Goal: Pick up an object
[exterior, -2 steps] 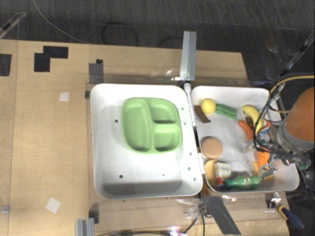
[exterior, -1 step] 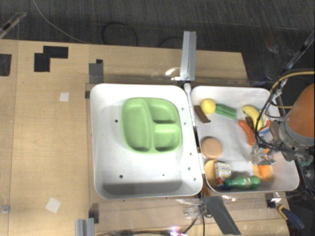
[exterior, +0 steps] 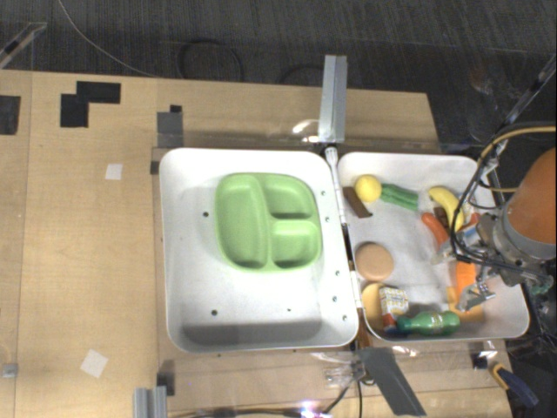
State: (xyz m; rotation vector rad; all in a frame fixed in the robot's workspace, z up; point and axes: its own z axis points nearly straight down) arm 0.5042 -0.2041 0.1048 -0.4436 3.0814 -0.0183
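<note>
The gripper (exterior: 474, 296) is low in the right bin (exterior: 409, 162), near the bin's 4 o'clock corner, beside an orange piece (exterior: 464, 277) that looks like a toy carrot. Cables and the wrist cover the tip, so I cannot tell how the jaws stand, and nothing can be seen held between them.

The things to pick all lie in this bin: a yellow lemon (exterior: 368, 188) at 11 o'clock touching a green stick-shaped piece (exterior: 400, 197), a banana (exterior: 446, 202) at 1 o'clock, a tan round disc (exterior: 375, 260) near the left wall, and a green bottle (exterior: 426, 323) lying along the front wall at 6 o'clock. The left bin (exterior: 187, 259) carries a green divided tray (exterior: 265, 220).

These seem to be light, stiff plastic toys, smooth and perhaps slippery. I think the carrot is the nearest target; it is best taken across its narrow middle, not at the tapering end.
</note>
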